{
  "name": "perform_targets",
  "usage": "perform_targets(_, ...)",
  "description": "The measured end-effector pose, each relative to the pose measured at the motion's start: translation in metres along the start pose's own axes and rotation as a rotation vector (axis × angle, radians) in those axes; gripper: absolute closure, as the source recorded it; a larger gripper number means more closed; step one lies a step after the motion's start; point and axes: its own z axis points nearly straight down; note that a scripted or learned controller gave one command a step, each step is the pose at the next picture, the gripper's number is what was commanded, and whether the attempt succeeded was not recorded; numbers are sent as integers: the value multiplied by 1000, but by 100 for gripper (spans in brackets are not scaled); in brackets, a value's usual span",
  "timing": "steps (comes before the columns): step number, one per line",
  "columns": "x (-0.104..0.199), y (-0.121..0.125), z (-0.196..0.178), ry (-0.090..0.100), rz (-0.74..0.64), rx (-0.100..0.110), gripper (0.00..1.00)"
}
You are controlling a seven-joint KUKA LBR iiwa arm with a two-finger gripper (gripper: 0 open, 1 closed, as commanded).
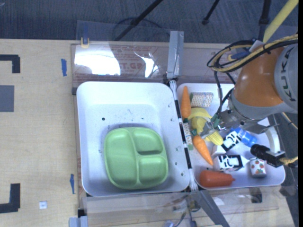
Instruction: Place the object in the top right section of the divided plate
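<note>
Stretching across the frame is a pale wooden bench (38, 141) with black corner marks and bits of blue tape along its left side, while dark carpet (94, 4) and thin black stand legs are showing along the top. Two white bins are sitting side by side: the left bin (90, 103) is holding a green divided plate (136, 158) in its lower middle, and the plate's top right section is lying bare. The right bin (279, 176) is crowded with toy food: one carrot (185, 102) is standing near the divider, a second carrot (203, 149) is slanting below a banana (200, 118), and a red pepper (215, 177) is lying along the bottom wall. A small spotted cube (257, 167) is resting at the lower right.

The arm (258, 86) is reaching in from the right, its orange band and bundled cables covering the bin's upper right corner. The gripper (222, 126) is hanging over the pile beside the banana, but the wrist is hiding its fingers, so I cannot tell whether it is gripping anything. Which item is the task's object is hard to make out.
</note>
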Motion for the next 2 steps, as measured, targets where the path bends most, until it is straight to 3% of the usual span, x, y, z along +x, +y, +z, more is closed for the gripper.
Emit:
perform_targets(1,95,-15,0,2,24,5,100)
perform_targets(2,122,2,28,-7,-24,-36,100)
